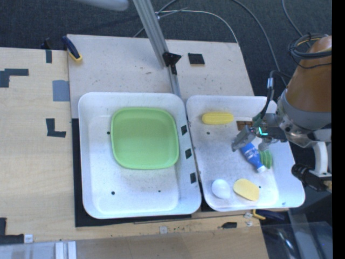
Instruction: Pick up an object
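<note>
The right bin (226,104) holds several small objects. A yellow corn-like piece (217,118) lies near its far edge. A blue tube-shaped object (252,156) lies in the middle right, with a green item (267,159) right beside it. A white egg-shaped object (220,188) and a yellow wedge (246,189) rest near the front edge. My gripper (245,140) hangs low over the bin, at the upper end of the blue object. Whether it touches the blue object is unclear.
The left bin (91,144) carries a green square plate (144,138). A slanted metal pole (156,34) crosses the bench behind the bins. Black cables trail at the back right. The arm's grey and orange body (310,85) stands over the right bin's right side.
</note>
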